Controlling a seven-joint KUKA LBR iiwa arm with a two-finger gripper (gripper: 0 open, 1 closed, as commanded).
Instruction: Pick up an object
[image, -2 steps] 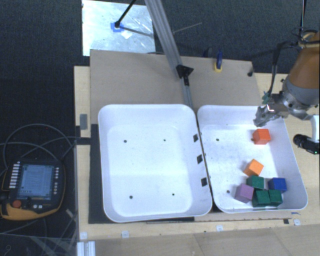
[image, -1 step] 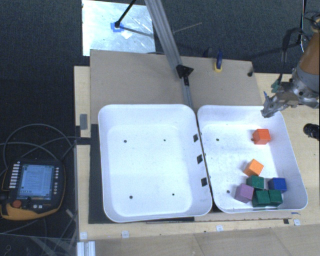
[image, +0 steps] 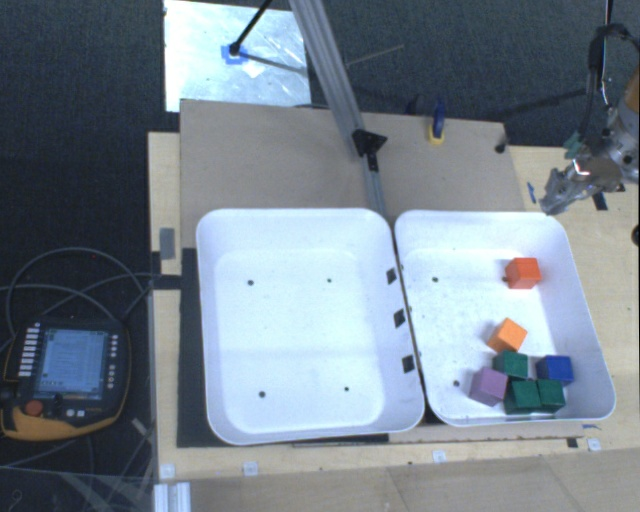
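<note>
- Far left, off the bench, a teach pendant (image: 65, 378) lies on the dark floor with its cables looped round it.
- The left bin (image: 300, 325) offers plenty of open room inside its raised rim.
- The right bin (image: 500, 325) touches it along the middle edge; its far half is mostly open.
- A red-orange block (image: 522, 272) sits alone there, well apart from the rest.
- Crowded into the near right corner: an orange block (image: 510, 334), purple block (image: 489, 385), green blocks (image: 524, 385) and a blue block (image: 555, 369), touching one another.
- The gripper (image: 562, 190) hangs beyond the right bin's far corner; whether its fingers are spread I cannot tell.
</note>
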